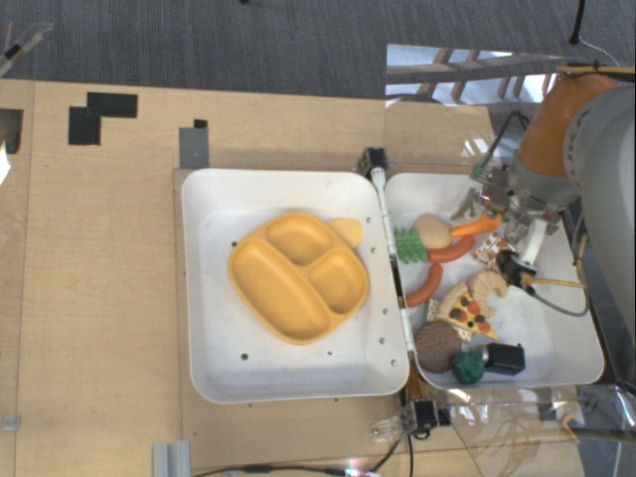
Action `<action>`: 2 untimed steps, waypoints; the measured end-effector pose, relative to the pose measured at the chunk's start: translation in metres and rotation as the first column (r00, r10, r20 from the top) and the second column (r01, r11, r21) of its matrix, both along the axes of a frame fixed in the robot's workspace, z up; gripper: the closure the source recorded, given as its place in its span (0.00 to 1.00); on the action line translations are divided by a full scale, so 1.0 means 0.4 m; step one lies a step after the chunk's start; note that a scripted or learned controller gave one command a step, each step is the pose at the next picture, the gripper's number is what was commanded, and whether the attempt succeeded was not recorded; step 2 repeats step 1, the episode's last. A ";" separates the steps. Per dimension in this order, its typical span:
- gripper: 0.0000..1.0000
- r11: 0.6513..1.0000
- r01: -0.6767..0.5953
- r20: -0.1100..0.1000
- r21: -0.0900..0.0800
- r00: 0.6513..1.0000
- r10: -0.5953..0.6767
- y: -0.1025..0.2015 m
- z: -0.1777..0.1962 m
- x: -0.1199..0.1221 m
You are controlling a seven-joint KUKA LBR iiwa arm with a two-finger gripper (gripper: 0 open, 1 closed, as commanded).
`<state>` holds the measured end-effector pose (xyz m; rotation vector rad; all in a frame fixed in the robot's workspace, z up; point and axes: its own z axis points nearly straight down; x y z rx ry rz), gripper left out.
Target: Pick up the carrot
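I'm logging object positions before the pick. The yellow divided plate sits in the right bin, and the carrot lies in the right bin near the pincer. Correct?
Not quite. The camera view shows the yellow divided plate in the left bin. The carrot does lie in the right bin, near the pincer.

1. I saw a yellow three-compartment plastic plate [298, 276] against the plain white left bin [214, 366].
2. In the white right bin [576, 351], I noted an orange carrot with a green leafy top [452, 235] and a red-orange sausage [424, 284].
3. A pizza slice toy [465, 311] showed yellow with red and dark spots.
4. The arm wore an orange band [556, 127] over grey.
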<state>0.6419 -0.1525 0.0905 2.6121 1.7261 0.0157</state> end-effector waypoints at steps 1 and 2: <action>1.00 1.000 -0.004 0.000 -0.001 1.000 0.004 0.001 0.028 0.002; 1.00 1.000 -0.004 0.000 -0.001 1.000 0.004 0.001 0.028 0.002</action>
